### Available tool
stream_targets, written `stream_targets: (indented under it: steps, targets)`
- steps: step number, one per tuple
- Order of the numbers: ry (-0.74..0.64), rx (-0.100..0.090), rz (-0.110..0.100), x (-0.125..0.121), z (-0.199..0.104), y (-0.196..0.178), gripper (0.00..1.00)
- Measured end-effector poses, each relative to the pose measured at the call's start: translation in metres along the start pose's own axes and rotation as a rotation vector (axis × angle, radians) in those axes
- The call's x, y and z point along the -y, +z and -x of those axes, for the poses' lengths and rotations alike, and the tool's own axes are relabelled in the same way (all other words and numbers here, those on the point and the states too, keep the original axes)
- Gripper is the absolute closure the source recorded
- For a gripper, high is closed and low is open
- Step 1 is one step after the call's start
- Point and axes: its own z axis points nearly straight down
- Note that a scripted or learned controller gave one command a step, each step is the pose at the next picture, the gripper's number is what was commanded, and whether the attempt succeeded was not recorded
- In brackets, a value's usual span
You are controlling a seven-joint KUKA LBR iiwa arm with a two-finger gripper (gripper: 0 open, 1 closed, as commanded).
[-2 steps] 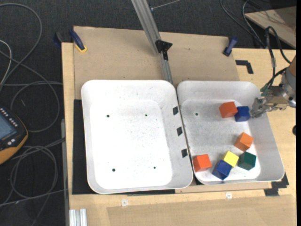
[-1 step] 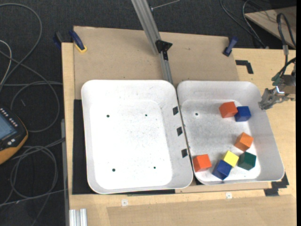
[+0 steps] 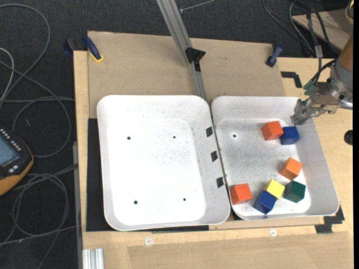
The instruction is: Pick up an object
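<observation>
The right bin (image 3: pixel 247 156) holds several small blocks. An orange block (image 3: pixel 272 130) and a blue block (image 3: pixel 289 135) lie side by side near its far right. An orange block (image 3: pixel 291 167), a yellow block (image 3: pixel 275 188), a green block (image 3: pixel 294 191), a blue block (image 3: pixel 263 202) and an orange block (image 3: pixel 241 193) cluster near its front edge. My gripper (image 3: pixel 301 114) hangs at the bin's far right rim, just above and right of the blue block at the back. Nothing shows between its fingers.
The left bin (image 3: pixel 151 161) lies beside the right one, with black clips on the shared wall. A slanted metal bar (image 3: pixel 179 32) crosses the back of the bench. Blue clamps sit at the board's back corners. Cables lie on the floor at left.
</observation>
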Motion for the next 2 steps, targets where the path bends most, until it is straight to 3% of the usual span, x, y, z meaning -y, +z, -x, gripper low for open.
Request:
stream_targets:
  steps: [2]
  targets:
    - [0.000,-0.001,-0.002,-0.024,-0.102,-0.001,1.00]
